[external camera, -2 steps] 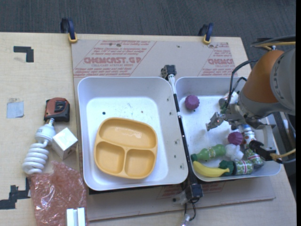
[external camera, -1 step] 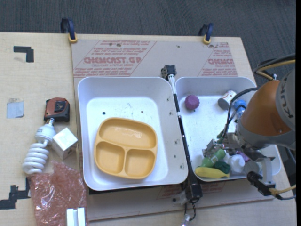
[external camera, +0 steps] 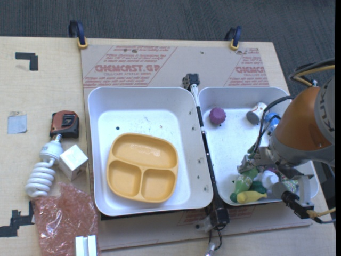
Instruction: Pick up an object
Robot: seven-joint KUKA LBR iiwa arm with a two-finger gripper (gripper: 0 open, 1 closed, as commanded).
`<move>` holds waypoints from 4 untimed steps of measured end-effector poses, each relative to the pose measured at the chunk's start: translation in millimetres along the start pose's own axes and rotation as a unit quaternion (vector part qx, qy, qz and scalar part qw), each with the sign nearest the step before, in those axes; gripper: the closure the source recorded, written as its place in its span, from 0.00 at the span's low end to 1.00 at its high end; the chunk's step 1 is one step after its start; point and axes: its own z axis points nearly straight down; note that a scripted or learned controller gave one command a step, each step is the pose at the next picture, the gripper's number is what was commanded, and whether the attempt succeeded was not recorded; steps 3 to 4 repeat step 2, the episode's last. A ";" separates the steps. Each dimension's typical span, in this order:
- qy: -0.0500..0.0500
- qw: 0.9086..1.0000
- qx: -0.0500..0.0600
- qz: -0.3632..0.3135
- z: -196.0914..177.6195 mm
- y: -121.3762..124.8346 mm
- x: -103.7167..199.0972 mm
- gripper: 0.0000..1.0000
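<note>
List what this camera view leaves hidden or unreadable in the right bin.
- Gripper: its finger state is hidden under the arm's wrist.
- Pile of small items at the right bin's near edge: overlapping and too small to identify individually.
- White object near the far wall: partly covered by the arm, shape unclear.

Left bin (external camera: 96, 143): yellow three-compartment tray (external camera: 142, 167) lying flat, roughly centered, slightly toward the front. Bins sit on a brown cardboard sheet (external camera: 133, 63) with red print, held by two clamps (external camera: 78, 34) at the back edge. Desk (external camera: 32, 15) left of the bins: tape measure (external camera: 65, 124), white cube (external camera: 73, 159) just below it, spiral light bulb (external camera: 43, 169) touching the cube's left side, crinkled pink plastic bag (external camera: 66, 217) in front of both, white block (external camera: 86, 245) at the bottom edge. Black corner marks (external camera: 27, 60) on the desk surface, small grey patch (external camera: 17, 124) lower down.
</note>
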 end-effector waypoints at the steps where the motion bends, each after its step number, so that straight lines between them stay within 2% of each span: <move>1: 0.001 1.000 0.004 -0.003 -89.1 3.2 67.8 1.00; 2: 0.000 1.000 0.005 -0.004 -88.2 64.2 84.4 1.00; 4: 0.000 1.000 0.005 -0.004 -88.2 64.2 84.4 1.00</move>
